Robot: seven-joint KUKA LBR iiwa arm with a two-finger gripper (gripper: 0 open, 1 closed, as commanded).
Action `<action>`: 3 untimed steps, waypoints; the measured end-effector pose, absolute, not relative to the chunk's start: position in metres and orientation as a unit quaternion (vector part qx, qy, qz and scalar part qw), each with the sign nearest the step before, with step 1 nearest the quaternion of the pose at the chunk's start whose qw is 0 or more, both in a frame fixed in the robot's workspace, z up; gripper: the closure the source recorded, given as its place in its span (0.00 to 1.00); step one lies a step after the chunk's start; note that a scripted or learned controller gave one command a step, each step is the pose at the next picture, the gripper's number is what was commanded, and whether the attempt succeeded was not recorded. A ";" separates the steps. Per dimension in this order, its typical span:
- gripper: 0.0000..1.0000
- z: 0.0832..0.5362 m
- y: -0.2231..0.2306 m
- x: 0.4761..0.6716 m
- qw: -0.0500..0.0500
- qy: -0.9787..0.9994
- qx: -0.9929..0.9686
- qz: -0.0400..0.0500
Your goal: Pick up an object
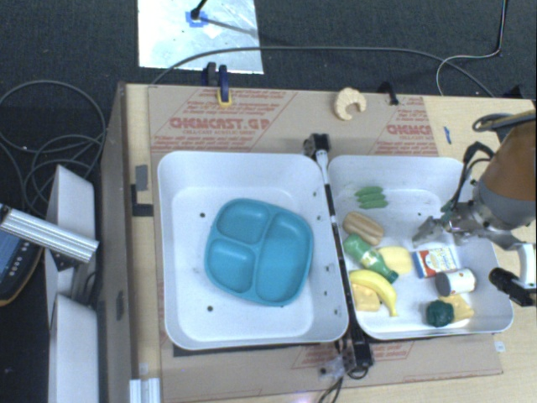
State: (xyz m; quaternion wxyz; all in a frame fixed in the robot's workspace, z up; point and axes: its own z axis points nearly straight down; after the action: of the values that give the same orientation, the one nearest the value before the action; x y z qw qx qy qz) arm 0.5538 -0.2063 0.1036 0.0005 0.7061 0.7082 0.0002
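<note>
While the pincer (436, 227) hangs at the frame's right over the right bin (403, 175), released, the red-and-white carton (438, 261) lies just below it.

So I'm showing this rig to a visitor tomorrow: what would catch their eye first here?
Probably the blue divided plate, alone in the left bin. Next, the cluster of toy food in the right bin, with a yellow banana near its front left. The end effector hangs over that bin from the right.
</note>
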 end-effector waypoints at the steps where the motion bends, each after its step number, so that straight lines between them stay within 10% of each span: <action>1: 0.00 0.128 -0.207 0.514 0.001 0.708 0.707 0.000; 2: 0.00 0.188 -0.207 0.487 0.002 0.707 0.707 0.001; 3: 0.00 0.084 -0.185 0.487 0.001 0.708 0.707 0.000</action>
State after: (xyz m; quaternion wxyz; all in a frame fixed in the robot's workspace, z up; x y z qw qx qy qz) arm 0.4870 -0.1855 0.0844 0.0014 0.7067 0.7075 0.0004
